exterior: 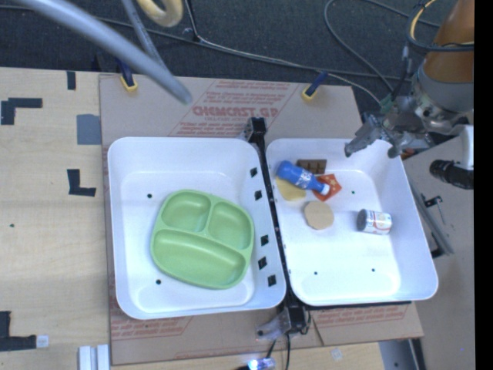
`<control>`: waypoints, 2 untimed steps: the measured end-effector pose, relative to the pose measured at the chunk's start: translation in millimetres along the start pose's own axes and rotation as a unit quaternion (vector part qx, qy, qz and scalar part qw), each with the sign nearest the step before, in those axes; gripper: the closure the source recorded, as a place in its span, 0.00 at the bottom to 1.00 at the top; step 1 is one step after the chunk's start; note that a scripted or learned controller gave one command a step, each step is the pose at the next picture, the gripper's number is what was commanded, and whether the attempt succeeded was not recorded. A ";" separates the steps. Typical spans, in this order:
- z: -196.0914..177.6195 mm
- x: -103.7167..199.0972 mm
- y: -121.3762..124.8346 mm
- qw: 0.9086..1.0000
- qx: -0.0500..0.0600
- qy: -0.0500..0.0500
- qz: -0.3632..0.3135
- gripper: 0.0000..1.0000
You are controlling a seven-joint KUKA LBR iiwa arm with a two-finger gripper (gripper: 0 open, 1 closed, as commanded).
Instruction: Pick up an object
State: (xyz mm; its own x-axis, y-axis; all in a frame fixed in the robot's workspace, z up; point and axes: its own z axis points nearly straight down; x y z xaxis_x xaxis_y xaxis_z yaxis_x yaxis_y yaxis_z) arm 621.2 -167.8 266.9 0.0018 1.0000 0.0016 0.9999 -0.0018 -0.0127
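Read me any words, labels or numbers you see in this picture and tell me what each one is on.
"CHEMCAST GP": red print on the cardboard sheet under the bins, behind the left one.
Smaller red lines around it: too blurred to read.
Red print on the cardboard's front edge: too small to read.
Blue bottle label: blurred, unreadable.
Small can label: blurred, unreadable.

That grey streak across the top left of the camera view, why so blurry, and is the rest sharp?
In the camera view the grey streak looks out of focus, probably close to the lens; the green divided plate and the small can are fairly sharp, under even light with soft shadows.
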 end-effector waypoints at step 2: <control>37.7 5.8 2.4 1.000 -0.004 -0.001 -0.002 0.00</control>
State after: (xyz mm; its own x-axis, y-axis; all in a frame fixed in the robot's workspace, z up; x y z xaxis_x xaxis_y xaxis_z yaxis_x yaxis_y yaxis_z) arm 623.2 -162.0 229.1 -0.0013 1.0000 -0.0003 1.0000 0.0013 -0.0052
